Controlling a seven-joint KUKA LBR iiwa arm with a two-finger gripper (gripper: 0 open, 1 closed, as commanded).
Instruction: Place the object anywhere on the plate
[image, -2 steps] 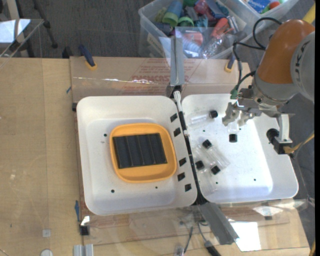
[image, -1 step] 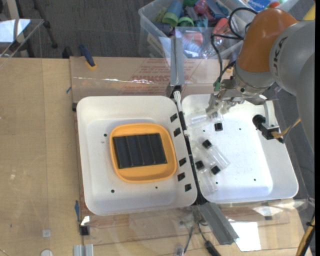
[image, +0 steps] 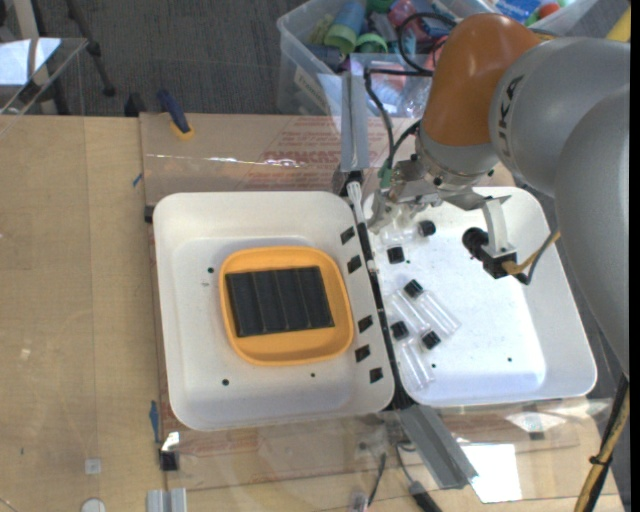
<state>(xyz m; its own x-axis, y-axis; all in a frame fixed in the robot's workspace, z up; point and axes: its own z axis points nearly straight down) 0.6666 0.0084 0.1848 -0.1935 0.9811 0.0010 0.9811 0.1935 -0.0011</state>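
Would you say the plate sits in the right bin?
No, the plate lies in the left bin, while the arm reaches over the right bin.

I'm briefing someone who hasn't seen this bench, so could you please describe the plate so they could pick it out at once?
Look at the left bin of the two white bins. The plate lies near its middle: a rounded-square orange dish with a dark, ribbed rectangular inset. It is the only orange thing in the bins; the items in the right bin are small, clear or black pieces.

Bright, even overhead light; right bin (image: 520, 340) nearly blown out white. Soft shadows only. Slight overall softness, arm (image: 560, 90) up close is blurry, background dim.
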